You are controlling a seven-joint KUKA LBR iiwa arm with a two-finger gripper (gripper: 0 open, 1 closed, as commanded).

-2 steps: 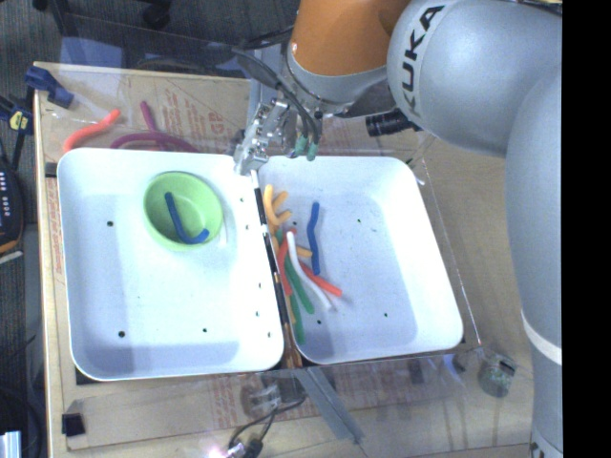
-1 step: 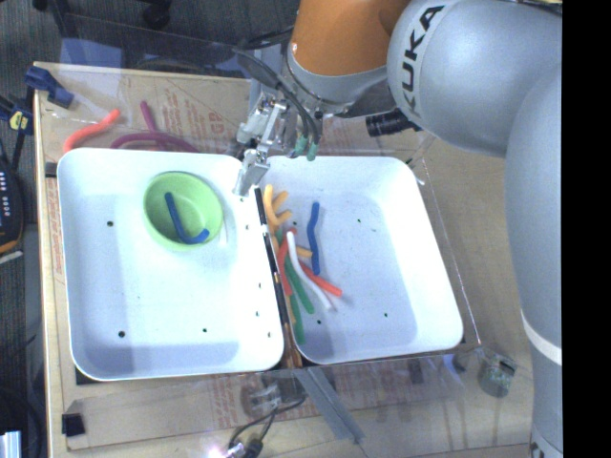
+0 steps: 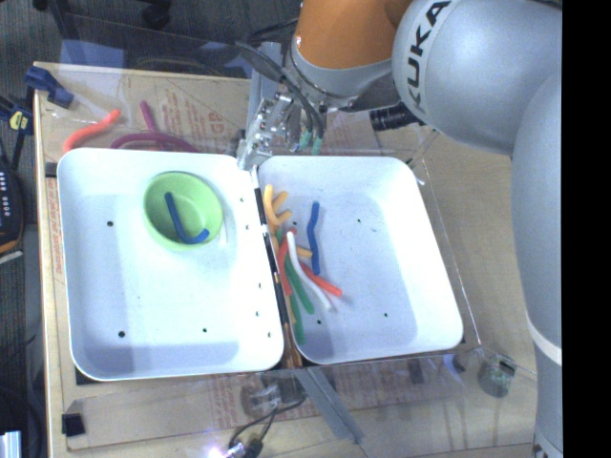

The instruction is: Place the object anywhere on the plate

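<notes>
A bench (image 3: 172,103) bears two white bins. The left bin (image 3: 95,294) holds a green plate (image 3: 162,219) with a blue piece (image 3: 183,221) lying on it. The right bin (image 3: 401,275) holds a heap of coloured pieces (image 3: 298,256) by its left wall. The gripper (image 3: 277,132) hangs above the bins' top junction; whether it is parted or closed I cannot tell.

Bright even overhead light, soft shadows inside white bins (image 3: 143,351), mild blur, dim upper-left corner
</notes>
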